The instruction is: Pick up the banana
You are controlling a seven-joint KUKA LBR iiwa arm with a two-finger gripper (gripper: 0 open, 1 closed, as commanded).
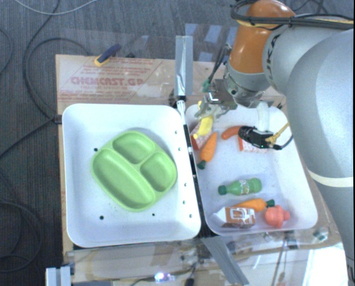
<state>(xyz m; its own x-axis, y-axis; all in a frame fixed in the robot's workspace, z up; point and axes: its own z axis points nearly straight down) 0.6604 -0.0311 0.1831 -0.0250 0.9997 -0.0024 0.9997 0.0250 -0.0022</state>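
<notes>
Camera view: the banana (204,124) lies at the upper left of the right bin (296,183), just beside an orange carrot (209,147) below it. The gripper (211,104) sits directly above the banana's upper end; whether it is released or clenched cannot be determined. The green divided plate (135,170) lies in the left bin (82,124), at center-left of the frame.
</notes>
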